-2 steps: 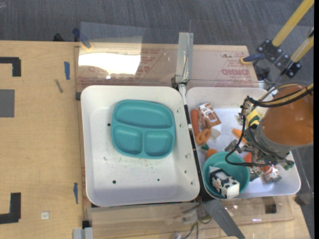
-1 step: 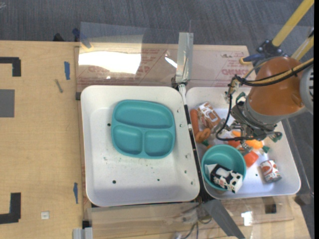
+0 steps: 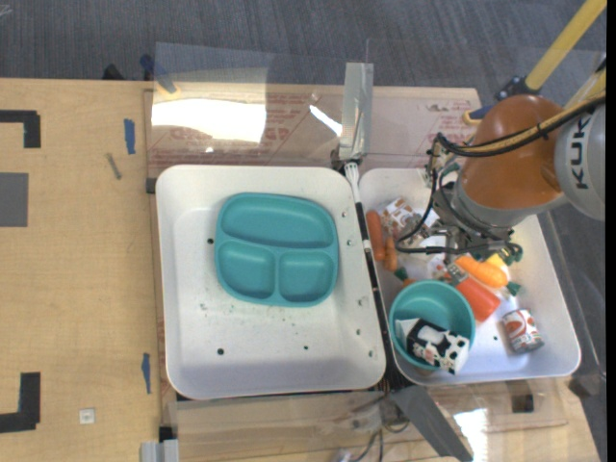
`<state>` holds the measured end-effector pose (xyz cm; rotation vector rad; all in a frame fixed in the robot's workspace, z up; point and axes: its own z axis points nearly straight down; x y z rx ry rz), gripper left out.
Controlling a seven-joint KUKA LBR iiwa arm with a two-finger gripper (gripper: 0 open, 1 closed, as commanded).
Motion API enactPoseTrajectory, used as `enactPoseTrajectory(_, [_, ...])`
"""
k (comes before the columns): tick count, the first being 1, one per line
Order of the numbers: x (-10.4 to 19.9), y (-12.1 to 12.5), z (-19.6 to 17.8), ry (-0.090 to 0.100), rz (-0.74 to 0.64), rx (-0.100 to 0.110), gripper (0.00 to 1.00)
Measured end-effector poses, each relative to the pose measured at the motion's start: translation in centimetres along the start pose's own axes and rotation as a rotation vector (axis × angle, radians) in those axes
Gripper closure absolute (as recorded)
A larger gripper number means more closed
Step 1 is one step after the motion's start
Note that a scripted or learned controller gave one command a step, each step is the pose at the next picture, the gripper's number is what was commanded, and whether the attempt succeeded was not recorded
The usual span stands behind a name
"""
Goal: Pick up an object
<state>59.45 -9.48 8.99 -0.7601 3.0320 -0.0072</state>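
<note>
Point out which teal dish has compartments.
The teal tray in the left bin: three compartments. The teal bowl in the right bin is round and undivided.

Grey arm (image 3: pixel 577 166), orange band (image 3: pixel 510 152), black cables (image 3: pixel 438 176).

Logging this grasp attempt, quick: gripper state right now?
Gripper: cannot be told; it is down in the right shallow white bin, over the orange plastic items beside the round teal bowl.
</note>
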Motion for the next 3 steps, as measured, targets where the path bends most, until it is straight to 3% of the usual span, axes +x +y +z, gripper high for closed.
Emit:
enactPoseTrajectory(1, [-5.7,-4.0,0.4,0.028,-0.114,-0.023,0.0])
enactPoseTrajectory(2, [-1.0,-4.2,0.2,0.005,-0.176,-0.005,0.0])
enactPoseTrajectory(3, [8.2,0.7,-0.2,-0.001,-0.121,0.011,0.0])
